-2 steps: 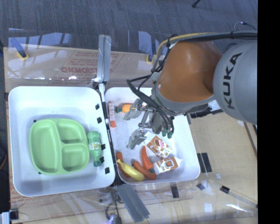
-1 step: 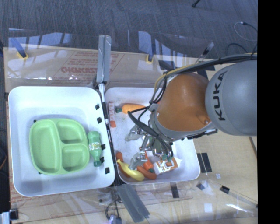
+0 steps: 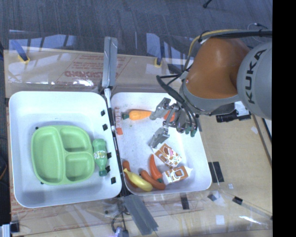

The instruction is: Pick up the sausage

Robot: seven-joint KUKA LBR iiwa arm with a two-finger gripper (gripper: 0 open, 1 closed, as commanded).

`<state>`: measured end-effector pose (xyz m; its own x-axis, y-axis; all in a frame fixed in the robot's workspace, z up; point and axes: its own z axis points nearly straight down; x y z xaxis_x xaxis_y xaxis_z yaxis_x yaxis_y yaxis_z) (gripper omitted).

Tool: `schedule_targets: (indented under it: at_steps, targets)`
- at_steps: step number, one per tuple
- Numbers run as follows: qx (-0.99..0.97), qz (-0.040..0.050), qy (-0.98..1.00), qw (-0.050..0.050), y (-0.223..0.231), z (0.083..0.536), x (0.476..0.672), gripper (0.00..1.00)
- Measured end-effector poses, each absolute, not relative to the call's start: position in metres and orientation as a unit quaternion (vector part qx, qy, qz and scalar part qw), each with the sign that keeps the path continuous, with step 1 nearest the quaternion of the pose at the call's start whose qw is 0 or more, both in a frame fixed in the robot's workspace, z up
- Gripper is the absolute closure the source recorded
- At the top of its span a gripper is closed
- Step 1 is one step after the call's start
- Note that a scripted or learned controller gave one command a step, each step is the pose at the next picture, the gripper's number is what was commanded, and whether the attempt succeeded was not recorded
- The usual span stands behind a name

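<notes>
Tabletop (image 3: 240,152): pale wood, taped clear sheeting.
Floor (image 3: 92,14): dark grey carpet.
Gripper (image 3: 161,121): released, fingers spread, grasping nothing.

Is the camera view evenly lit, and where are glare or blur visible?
Camera view: bright, fairly even light; both white bins look nearly washed out; glare streaks lie on the clear plastic sheet behind them; the gripper is slightly soft; the sausage and green tray read clearly.

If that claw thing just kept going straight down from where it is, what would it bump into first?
Probably the bare floor of the right bin. The gripper hangs open between the carrot and a snack packet, apparently over neither, though depth is hard to judge. The sausages lie nearer the front.
</notes>
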<state>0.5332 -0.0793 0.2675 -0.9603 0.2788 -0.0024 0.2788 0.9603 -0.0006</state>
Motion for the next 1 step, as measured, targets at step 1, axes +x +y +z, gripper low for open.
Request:
schedule_targets:
  at_steps: [1]
  targets:
    - [0.039,0.0002,0.999,-0.001,-0.0949,0.1167,0.5218,0.00]
